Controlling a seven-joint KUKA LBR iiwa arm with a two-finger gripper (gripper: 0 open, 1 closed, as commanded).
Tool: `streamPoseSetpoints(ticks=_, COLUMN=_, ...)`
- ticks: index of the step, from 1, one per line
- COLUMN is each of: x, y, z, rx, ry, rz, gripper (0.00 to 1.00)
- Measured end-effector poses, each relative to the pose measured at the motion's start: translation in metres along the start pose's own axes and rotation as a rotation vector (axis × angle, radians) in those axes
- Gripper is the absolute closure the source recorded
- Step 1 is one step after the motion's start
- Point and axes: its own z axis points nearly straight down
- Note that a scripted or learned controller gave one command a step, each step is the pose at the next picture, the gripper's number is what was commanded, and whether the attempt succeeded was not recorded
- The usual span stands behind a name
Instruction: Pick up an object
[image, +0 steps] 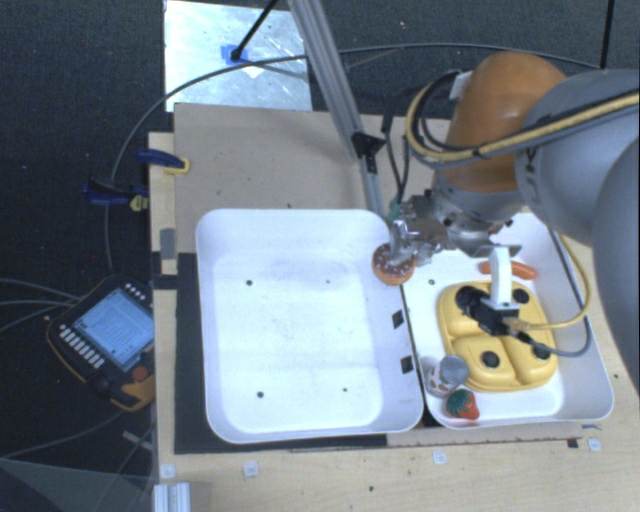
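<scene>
Camera view: end effector (403, 243) fingers clamped on a brown round object (392, 265) hanging beneath it.

Robotics lab: teach pendant (103, 338), cabled arm (560, 130), 2 bins (215, 235).

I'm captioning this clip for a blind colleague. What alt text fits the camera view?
A grey and orange robot arm reaches in from the right, its gripper down at a small round brown object on the seam between two white bins. The right bin holds a yellow toy and small items; a handheld controller lies at left.
</scene>
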Motion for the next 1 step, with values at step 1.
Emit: streamPoseSetpoints(ticks=1, x=0.0443, y=0.0236, z=-0.0046, rx=-0.002, ry=0.001, rz=0.0, gripper=1.0)
